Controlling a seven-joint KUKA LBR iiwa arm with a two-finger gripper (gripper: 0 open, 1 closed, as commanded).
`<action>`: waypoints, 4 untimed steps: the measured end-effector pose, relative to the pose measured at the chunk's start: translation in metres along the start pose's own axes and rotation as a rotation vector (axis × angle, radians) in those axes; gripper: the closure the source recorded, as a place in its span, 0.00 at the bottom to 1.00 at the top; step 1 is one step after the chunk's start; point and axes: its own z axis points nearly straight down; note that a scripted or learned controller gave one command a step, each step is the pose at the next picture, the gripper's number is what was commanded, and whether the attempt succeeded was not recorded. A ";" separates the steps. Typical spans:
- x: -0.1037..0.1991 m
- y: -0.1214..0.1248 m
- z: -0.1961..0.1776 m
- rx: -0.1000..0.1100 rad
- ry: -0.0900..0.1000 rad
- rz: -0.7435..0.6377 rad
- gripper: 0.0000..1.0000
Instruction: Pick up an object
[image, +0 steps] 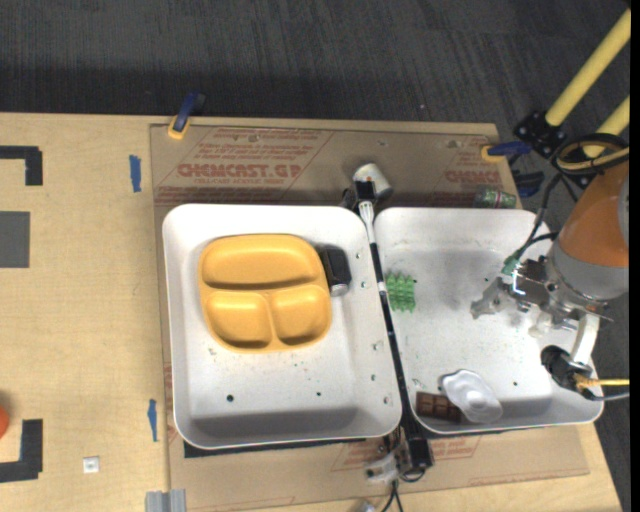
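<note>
The right bin (440, 235) holds a small green toothed piece (401, 291) near its left wall. A clear crumpled plastic item (472, 393) and a brown bar (436, 405) lie at its front edge. In the left bin (190, 400), a yellow divided plate (265, 290) has a black object (335, 269) against its right side. My gripper (497, 297) hangs over the right half of the right bin, well right of the green piece and behind the plastic item, with nothing visibly held.
The grey arm with its orange band (595, 235) comes in over the right bin's right rim. Cables and a yellow bar (590, 65) lie beyond the bench at back right. Blue clamps (185, 113) hold the cardboard base.
</note>
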 end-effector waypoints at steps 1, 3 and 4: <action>-0.008 0.043 0.028 0.006 0.018 -0.023 0.00; 0.073 0.055 0.035 -0.001 0.002 -0.318 0.00; 0.061 -0.011 0.035 -0.002 0.001 -0.309 0.00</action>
